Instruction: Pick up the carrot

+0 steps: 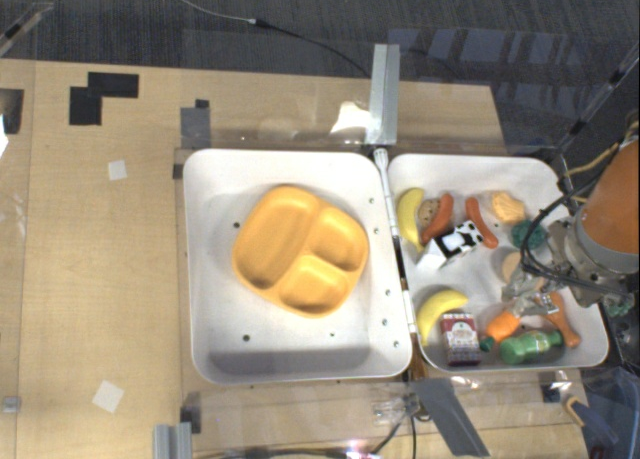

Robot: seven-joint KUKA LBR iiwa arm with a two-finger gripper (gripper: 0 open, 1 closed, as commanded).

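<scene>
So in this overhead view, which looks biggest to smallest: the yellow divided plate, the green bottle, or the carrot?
1. Yellow divided plate, by far the largest.
2. Green bottle.
3. Carrot, smallest, though the gripper partly covers it, so its full length is unsure.

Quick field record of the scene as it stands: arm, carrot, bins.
arm: reaching in from the right, over the right bin
hand: low over the bin's right side, just right of the carrot
carrot: lying in the right bin near its front, not held
beside carrot: green bottle, red box
left bin: holds a yellow divided plate
</scene>
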